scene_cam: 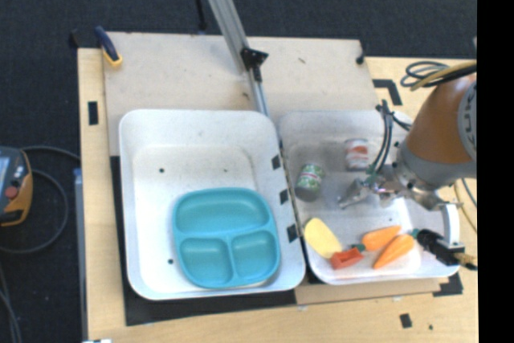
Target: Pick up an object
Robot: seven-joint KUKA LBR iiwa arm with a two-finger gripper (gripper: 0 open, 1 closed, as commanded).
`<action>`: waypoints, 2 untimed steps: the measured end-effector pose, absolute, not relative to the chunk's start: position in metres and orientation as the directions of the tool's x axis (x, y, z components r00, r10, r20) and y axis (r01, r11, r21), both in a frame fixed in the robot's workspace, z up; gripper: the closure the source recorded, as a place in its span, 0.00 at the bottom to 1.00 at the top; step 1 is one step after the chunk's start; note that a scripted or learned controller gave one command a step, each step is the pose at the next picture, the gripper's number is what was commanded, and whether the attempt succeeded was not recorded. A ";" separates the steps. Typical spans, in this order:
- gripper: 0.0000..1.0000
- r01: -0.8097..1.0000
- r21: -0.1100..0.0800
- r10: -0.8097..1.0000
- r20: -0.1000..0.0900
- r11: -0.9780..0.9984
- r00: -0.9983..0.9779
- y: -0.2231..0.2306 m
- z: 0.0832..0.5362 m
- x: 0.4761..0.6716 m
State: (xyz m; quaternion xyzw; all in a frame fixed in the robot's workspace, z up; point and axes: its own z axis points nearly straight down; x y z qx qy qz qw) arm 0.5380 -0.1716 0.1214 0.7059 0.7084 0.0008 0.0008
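a: what do i have on the feed right now?

b: i see the arm [440, 132] reaching in over the right bin [321, 128], and its gripper [359, 193] sits low near the middle of that bin. it's blurred, so i can't tell if it's spread or closed, and i see nothing between its tips.

a: where are the objects?

b: all in the right bin. a small green can [309, 179] lies just left of the gripper, and a white and red can [356, 153] sits just behind the gripper. along the bin's near edge i see a yellow piece [322, 237], a small red piece [347, 258] touching it, and two orange carrots [387, 246] side by side.

a: and the left bin [152, 132]?

b: a teal divided tray [226, 237] rests in its near half, close to the right bin. both bins sit on the worktop [177, 68].
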 end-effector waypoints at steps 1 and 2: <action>1.00 1.000 0.005 1.000 -0.001 0.001 -0.001 -0.173 0.131 0.539; 1.00 1.000 0.007 1.000 -0.003 0.003 -0.003 -0.175 0.194 0.534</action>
